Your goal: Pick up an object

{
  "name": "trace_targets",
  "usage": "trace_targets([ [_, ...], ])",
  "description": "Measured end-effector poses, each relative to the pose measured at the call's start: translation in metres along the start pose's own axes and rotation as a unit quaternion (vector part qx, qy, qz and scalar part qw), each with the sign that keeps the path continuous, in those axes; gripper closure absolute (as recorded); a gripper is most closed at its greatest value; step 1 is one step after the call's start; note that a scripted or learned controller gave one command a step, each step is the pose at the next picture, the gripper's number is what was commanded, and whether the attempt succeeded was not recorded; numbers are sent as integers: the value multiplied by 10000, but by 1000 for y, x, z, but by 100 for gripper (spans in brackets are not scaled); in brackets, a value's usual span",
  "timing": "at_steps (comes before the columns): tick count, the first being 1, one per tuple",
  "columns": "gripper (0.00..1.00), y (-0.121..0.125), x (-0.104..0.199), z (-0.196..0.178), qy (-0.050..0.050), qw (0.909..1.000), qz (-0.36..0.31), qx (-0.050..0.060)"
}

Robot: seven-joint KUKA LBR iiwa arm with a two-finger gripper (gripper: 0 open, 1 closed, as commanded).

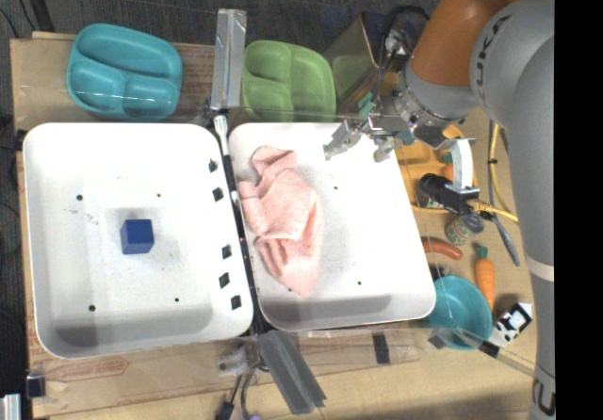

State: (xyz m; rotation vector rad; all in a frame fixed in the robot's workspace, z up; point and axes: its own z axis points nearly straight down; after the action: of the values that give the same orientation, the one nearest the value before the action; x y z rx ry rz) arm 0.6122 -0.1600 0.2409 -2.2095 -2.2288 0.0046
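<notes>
A crumpled pink cloth lies in the right bin, against its left wall. A small blue cube sits on the floor of the left bin. My gripper hangs over the back edge of the right bin, to the upper right of the cloth and apart from it. Its two fingers are spread open with nothing between them. The grey arm with its orange band reaches in from the upper right.
A teal moulded tray and a green one stand behind the bins. Right of the right bin lie a teal bowl, a carrot and small clutter. A divider with black clips separates the bins.
</notes>
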Motion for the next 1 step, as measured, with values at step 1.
trace_targets([
  [1,0,17,30,128,-5,9994,-350,7],
])
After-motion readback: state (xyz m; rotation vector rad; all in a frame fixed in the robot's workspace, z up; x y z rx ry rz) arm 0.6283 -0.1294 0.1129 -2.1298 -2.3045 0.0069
